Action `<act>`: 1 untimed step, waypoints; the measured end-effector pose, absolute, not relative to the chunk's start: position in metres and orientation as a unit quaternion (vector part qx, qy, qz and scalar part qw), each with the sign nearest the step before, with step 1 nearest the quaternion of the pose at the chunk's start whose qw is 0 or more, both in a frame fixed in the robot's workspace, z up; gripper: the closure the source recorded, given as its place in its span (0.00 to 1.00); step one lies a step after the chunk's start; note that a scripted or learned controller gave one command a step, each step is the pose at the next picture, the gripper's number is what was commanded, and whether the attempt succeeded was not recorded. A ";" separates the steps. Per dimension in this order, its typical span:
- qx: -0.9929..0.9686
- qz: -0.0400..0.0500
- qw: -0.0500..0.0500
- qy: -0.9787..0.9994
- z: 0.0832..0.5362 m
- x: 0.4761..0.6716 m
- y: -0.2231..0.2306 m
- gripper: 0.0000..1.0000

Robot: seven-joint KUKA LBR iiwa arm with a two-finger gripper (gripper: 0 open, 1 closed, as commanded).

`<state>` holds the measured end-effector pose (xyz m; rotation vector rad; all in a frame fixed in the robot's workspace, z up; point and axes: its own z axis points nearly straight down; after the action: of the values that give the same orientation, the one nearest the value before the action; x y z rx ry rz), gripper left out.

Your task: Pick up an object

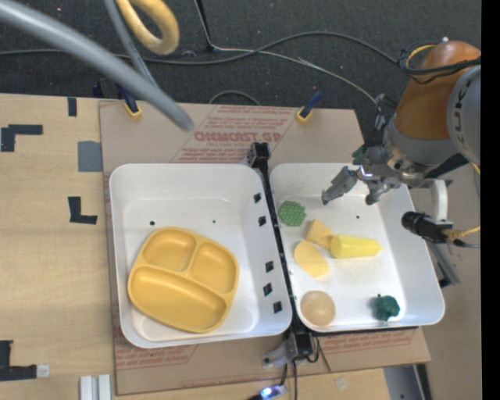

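My gripper (355,190) hangs over the back of the right bin (414,258), its two fingers spread open with nothing between them. Below and left of it lie a green round piece (291,212), a small yellow block (318,232), a yellow cone-shaped piece (355,247) and a pale yellow flat piece (312,259). A tan round object (318,308) and a dark green small object (385,307) sit near the bin's front edge.
The left bin (125,195) holds a yellow divided plate (183,278). A black divider (269,234) runs between the bins. Grey hoses and a yellow ring (148,22) hang at the back left. Cables cross the dark floor behind.
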<state>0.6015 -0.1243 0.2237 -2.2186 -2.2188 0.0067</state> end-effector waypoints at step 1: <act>-0.707 0.002 0.002 -0.707 0.173 0.608 -0.129 0.00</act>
<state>0.6085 -0.1288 0.1730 -2.2177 -2.2193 0.0077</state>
